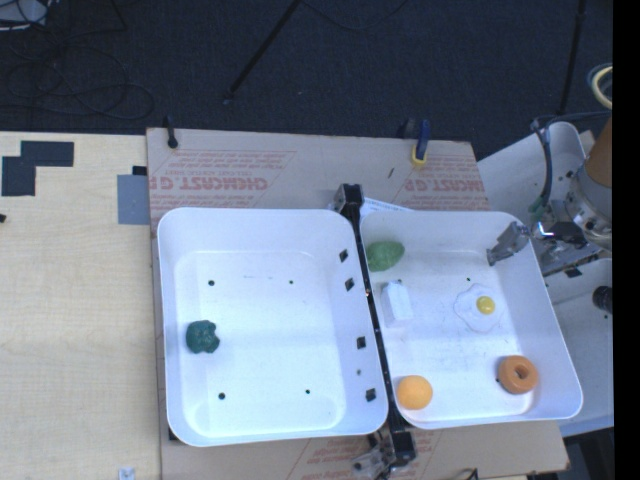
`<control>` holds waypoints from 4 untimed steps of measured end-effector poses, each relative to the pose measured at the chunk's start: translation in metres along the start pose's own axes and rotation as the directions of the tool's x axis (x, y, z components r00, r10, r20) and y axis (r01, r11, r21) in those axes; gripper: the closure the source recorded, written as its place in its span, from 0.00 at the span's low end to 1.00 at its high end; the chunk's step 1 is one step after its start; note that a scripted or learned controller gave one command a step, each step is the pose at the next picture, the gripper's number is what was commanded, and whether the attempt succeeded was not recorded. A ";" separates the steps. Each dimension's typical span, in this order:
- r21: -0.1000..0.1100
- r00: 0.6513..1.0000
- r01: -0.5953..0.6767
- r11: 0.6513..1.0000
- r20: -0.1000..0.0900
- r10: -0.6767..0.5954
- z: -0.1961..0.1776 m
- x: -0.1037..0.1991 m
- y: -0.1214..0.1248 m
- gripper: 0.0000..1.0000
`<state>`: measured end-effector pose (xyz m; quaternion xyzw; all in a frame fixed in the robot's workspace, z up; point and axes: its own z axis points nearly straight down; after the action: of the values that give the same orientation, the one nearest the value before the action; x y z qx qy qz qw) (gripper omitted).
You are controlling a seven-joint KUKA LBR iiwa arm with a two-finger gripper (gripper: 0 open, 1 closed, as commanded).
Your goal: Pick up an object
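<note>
Five objects lie in the right bin (560, 353). A light green lump (384, 255) is at its far left corner, and a small white block (398, 301) sits just in front of it. A white fried-egg toy with a yellow yolk (483, 306) is near the middle. An orange ball (414, 392) and a brown doughnut (518, 374) sit by the near wall. A dark green lump (203, 337) lies alone in the left bin (255, 226). My gripper (508, 241) hangs over the right bin's far right corner, above and to the right of the egg toy, touching none of the objects.
The two bins meet at a black divider (362, 298) with clips. They rest on a cardboard sheet (300, 173) with a blue-and-yellow clamp (421, 148) at its far edge. The arm's body (575, 228) stands past the right bin's right wall.
</note>
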<state>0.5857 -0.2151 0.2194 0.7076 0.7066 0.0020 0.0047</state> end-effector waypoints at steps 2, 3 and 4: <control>0.021 1.000 0.008 1.000 -0.002 -0.008 0.135 0.111 0.056 0.00; -0.004 1.000 0.002 1.000 -0.001 -0.002 -0.024 0.100 0.061 0.00; 0.015 1.000 -0.002 1.000 -0.003 0.002 0.057 0.030 0.054 0.00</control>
<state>0.6401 -0.1853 0.1626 0.7084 0.7058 -0.0022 -0.0013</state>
